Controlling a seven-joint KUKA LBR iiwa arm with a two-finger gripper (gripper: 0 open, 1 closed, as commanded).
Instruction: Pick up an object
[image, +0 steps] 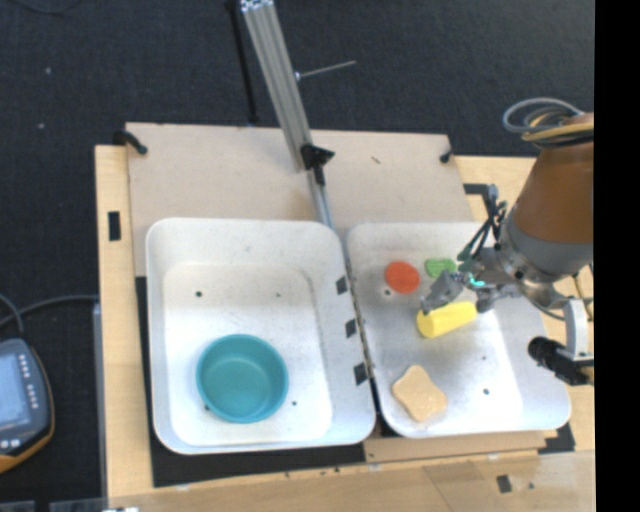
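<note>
Tan sponge (419, 393) near right bin's (530, 400) front edge; behind it, claw (452, 296) touches yellow block (446, 319), opening indeterminable.

No legible text or labels anywhere.

Two white bins side by side on bench. Left bin (175, 260): teal bowl (242, 377) at about 7 o'clock of its floor, upright. Right bin (520, 400): orange disc (402, 277) and small green piece (439, 267) near 11 o'clock, yellow block (447, 319) at centre, tan bread-shaped piece (419, 392) at 7 o'clock. Arm enters from 3 o'clock; gripper (447, 292) sits just above the yellow block, touching or nearly so. Grey mast (283, 85) leans in from 12 o'clock.
</note>
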